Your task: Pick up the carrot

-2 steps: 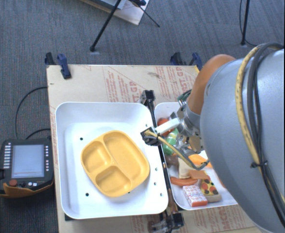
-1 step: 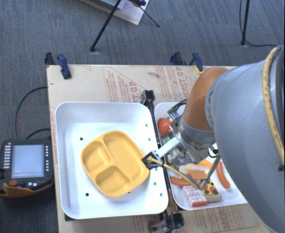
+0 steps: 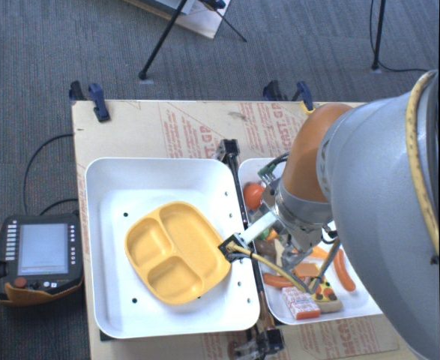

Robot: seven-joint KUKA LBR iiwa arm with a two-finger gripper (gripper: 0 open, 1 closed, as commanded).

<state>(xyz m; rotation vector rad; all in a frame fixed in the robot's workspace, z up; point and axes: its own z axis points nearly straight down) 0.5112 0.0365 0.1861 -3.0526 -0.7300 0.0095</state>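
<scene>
We begin with the grey arm (image 3: 384, 201), which fills the right side of the camera view and descends over the right bin (image 3: 358, 306), its orange band (image 3: 309, 152) bulging just above the wrist. Beside it on the bench, the left bin (image 3: 100, 201) carries a yellow divided plate (image 3: 175, 250) and nothing that concerns our task.

Below the wrist, the gripper (image 3: 298, 265) hangs among the toy foods in the right bin. Its tip is lost against the clutter and the cabling, so we cannot tell how it is set or whether anything is in it.

The thing we take for the carrot (image 3: 278, 280) lies on the floor of the right bin, near that bin's left wall. It is a slim orange piece, and its long axis runs roughly left to right in the view, with a slight tilt. We judge that it sits just below and a little left of the gripper, close by rather than well apart. A second long reddish-orange piece, probably a sausage (image 3: 344, 270), lies to the gripper's right and could be mistaken for it.

Around these lie a round red-orange tomato (image 3: 253, 195) toward the bin's far left corner and a small boxed item (image 3: 302, 306) near the front edge.
</scene>
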